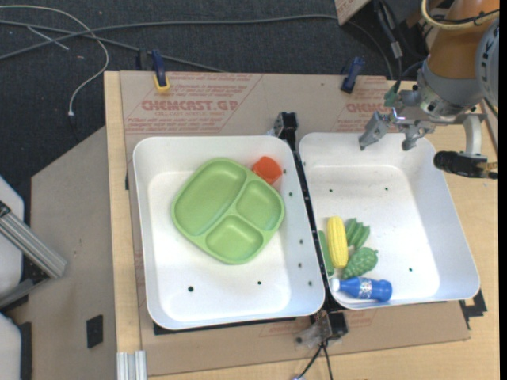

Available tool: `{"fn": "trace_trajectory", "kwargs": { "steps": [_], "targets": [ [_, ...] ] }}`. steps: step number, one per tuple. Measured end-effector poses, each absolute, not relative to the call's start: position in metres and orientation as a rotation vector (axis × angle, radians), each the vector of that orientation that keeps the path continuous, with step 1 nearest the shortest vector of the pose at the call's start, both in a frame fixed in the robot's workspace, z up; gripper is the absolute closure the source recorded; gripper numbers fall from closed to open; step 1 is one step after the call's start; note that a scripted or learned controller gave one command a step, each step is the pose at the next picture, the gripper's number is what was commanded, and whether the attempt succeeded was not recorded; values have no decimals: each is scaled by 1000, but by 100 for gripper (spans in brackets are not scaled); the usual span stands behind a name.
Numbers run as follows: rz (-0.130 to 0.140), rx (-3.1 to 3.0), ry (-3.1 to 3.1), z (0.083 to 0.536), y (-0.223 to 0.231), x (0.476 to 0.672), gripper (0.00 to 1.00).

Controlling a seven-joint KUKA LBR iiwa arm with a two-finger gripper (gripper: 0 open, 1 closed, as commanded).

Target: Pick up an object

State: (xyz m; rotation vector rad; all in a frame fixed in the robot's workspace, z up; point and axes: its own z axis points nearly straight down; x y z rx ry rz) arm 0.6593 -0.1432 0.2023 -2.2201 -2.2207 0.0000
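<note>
My gripper (391, 138) hangs open above the far edge of the right bin (420, 204), its two grey fingers spread with nothing between them. Well below it, in the bin's near left corner, lie a yellow corn cob (337, 241), a green leafy toy (358, 253) and a blue bottle-like object (367, 290), bunched together. In the left bin (158, 212) a green divided plate (229, 210) lies flat, with a small orange object (268, 168) touching its far right rim.
The bins sit side by side on a cardboard sheet (198, 97) held by clamps (161, 76) at its far edge. Cables trail across the dark floor at the upper left. A black fitting (286, 124) sits between the bins' far corners.
</note>
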Motion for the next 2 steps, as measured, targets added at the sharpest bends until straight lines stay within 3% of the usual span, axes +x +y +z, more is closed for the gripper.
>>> {"fn": "trace_trajectory", "kwargs": {
  "steps": [2],
  "targets": [
    [5, -2218, -2218, 84, -147, 651, 0]
  ]
}}
